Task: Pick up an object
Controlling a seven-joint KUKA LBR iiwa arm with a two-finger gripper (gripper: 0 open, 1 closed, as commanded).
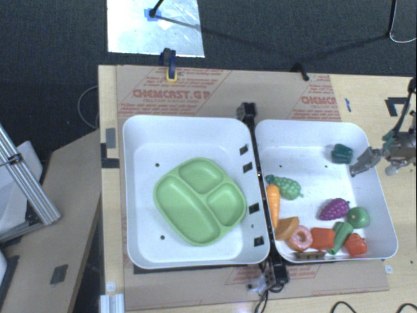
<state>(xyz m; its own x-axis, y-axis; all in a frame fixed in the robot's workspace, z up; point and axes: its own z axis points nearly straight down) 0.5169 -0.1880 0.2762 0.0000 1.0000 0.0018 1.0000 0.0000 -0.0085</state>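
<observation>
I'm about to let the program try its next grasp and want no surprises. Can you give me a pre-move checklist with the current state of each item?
1. Hand free of any object: ok, nothing seen in it.
2. Hand over right bin: ok, at its right edge.
3. Nearest target, dark green pepper, unobstructed: ok, it sits alone.
4. Other toys separated: not ok; carrot, donut and purple grapes lie crowded together.
5. Green plate out of the way: ok, in left bin.
6. Finger opening: cannot tell.

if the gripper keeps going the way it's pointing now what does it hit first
Probably the dark green pepper-like toy. The gripper points left into the right bin, with that toy just ahead, slightly up the view. Its height is unclear, so it might pass above.
</observation>
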